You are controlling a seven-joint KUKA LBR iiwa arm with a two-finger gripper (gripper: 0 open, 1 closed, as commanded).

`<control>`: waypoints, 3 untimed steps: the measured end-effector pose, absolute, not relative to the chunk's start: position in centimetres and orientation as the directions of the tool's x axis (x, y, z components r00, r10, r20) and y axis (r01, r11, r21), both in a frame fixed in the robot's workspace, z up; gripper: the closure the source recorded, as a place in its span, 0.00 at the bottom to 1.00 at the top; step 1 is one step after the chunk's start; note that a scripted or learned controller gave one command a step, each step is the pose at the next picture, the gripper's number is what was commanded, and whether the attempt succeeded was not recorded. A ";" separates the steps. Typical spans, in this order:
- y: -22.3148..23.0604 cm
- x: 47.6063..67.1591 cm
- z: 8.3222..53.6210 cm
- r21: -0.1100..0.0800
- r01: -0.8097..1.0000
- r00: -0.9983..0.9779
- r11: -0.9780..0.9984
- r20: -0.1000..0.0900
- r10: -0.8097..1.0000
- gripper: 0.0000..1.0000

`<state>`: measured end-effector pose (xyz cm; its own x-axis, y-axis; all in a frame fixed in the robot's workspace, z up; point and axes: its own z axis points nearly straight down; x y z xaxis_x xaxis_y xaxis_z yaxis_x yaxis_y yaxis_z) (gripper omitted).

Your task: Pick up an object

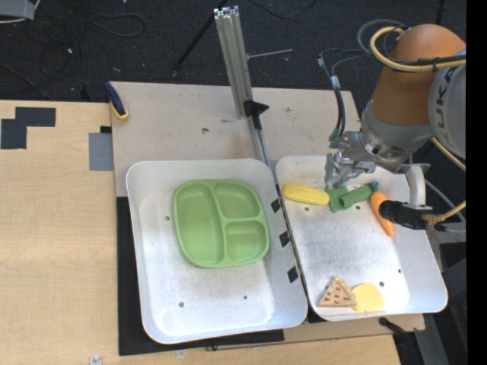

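Two shallow white bins are sitting side by side on the bench: the left bin [152, 280] is carrying a green divided plastic plate [221, 223], the right bin [358, 265] a yellow toy corn cob [305, 195], a green cylinder [351, 198], an orange carrot [383, 213] and a pizza slice [335, 294]. The gripper [340, 175] is hovering at the cylinder's left end; whether its claw is parted or gripping anything, I cannot tell.

Right bin [365, 265]: yellow corn [305, 195], green cylinder [351, 197], orange carrot [383, 212] at far end; pizza slice [335, 294], yellow piece [368, 297] near front.
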<state>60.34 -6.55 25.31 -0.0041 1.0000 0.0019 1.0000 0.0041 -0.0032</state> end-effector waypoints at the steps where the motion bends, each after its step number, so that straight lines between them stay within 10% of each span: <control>1: -1.0 59.5 25.5 -0.004 1.000 -0.005 0.005 0.002 1.000 1.00; 3: 9.5 56.6 24.2 -0.005 1.000 -0.006 0.006 0.001 1.000 1.00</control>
